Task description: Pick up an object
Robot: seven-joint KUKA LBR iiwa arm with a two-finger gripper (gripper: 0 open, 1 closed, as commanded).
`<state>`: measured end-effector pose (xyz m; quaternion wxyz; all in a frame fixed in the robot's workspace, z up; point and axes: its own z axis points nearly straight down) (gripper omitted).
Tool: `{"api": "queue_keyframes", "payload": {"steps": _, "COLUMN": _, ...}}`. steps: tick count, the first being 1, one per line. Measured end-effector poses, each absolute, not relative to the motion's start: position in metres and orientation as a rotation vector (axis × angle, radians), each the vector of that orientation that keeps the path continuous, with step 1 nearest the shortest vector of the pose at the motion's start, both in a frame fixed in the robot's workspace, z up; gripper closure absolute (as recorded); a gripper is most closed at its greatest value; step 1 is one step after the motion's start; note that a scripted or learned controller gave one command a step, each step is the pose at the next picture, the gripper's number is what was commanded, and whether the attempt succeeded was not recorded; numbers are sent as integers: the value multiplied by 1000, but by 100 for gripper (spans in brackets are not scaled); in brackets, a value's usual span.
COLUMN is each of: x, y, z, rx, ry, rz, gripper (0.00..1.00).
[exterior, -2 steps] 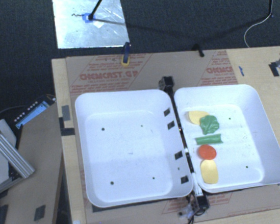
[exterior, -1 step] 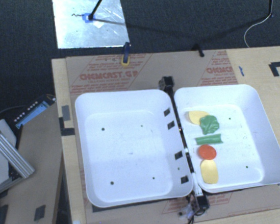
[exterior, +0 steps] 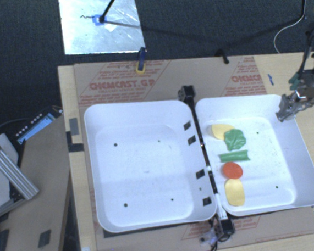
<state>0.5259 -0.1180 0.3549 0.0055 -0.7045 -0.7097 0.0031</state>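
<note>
The right bin (exterior: 292,153) holds a row of small toy foods along its left side: a pale yellow piece (exterior: 219,130), a green leafy piece (exterior: 235,139), a flat green strip (exterior: 234,156), a red-orange round piece (exterior: 232,170) and a yellow oval piece (exterior: 234,192). My gripper (exterior: 288,109) hangs at the bin's upper right corner, above its rim and well to the right of the objects. Nothing shows between its fingers.
The left bin (exterior: 144,162) lies beside the right one, with black clips (exterior: 194,140) along the shared divider. Both bins rest on a cardboard sheet (exterior: 125,81). A shiny metal plate (exterior: 101,21) lies behind the bench, and cables cross the back right.
</note>
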Motion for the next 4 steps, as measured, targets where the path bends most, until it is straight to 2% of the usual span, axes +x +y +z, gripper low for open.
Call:
{"api": "queue_keyframes", "payload": {"steps": 1, "x": 486, "y": -100, "z": 543, "rx": -2223, "ry": -2239, "rz": -16, "gripper": 100}}
{"api": "queue_keyframes", "payload": {"steps": 2, "x": 509, "y": -12, "z": 418, "rx": -2203, "ry": -2231, "rz": 5, "gripper": 100}}
{"api": "queue_keyframes", "payload": {"steps": 3, "x": 545, "y": 42, "z": 419, "rx": -2214, "ry": -2232, "rz": -6, "gripper": 100}}
{"api": "queue_keyframes", "payload": {"steps": 4, "x": 608, "y": 67, "z": 436, "rx": -2218, "ry": -2232, "rz": -9, "gripper": 100}}
